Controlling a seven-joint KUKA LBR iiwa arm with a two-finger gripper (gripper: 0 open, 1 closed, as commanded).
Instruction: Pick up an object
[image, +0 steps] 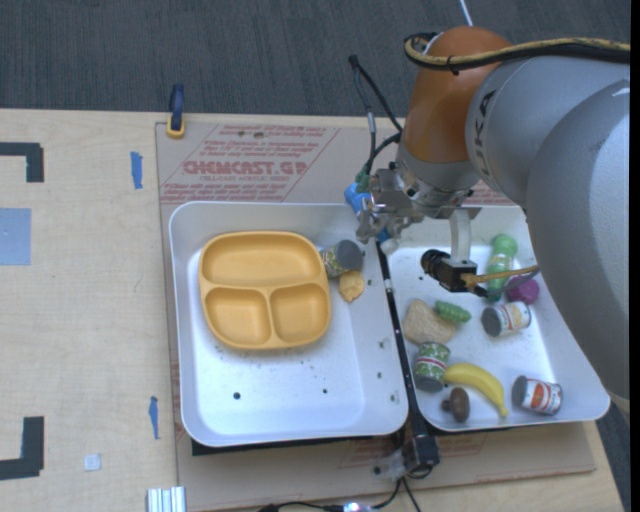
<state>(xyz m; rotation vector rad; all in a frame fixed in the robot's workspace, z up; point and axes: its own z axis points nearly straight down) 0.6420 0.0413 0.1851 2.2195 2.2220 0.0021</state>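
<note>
- Arm (520, 130) reaches in from the right; gripper (385, 232) hangs over the divider between the two bins, at their far end.
- Pincer state: cannot tell, wrist hardware hides it.
- Candidates crowd the right bin (560, 350): banana (478, 384), small can (432, 362), red-labelled jar (538, 396).
- Left bin (290, 400) holds a yellow divided plate (265, 288), with two small items just beside it, likely nearest targets.
</note>
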